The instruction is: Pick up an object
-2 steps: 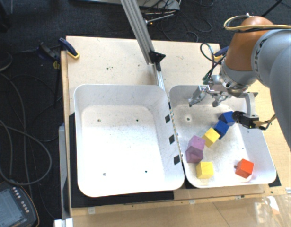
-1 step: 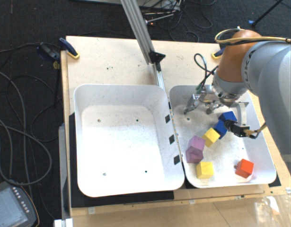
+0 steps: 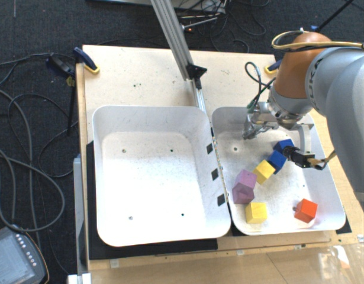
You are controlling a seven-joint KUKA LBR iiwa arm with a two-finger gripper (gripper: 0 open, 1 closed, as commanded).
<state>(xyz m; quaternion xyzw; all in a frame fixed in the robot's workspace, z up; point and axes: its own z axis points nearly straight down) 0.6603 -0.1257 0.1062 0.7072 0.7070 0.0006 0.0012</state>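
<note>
Seen from the fixed camera above the desk [image 3: 140, 70], two shallow white bins are set side by side. The left bin [image 3: 110, 123] holds no blocks; the right bin [image 3: 329, 206] holds all of them. A grey arm [image 3: 341, 81] with an orange band [image 3: 294, 64] is reached in from the right, and its jaws [image 3: 253, 130] are lowered over the upper part of the right bin, above bare bin floor. Nothing is seen between them; whether they are parted or closed cannot be told from this angle.

The blocks are gathered lower in the right bin: two blue blocks [image 3: 280, 154] close together just below and right of the jaws, a yellow block [image 3: 265, 170] touching the lower blue one, a purple block [image 3: 245, 186] near the bin's left wall, a second yellow block [image 3: 256, 212] below that, and an orange block [image 3: 306, 210] well apart at the lower right.

The step in hand is judged to be the approach, with no block yet picked. For the next move, the jaws would need to be carried toward one block, probably the nearby blue pair, centred over it and brought down around it before closing.
</note>
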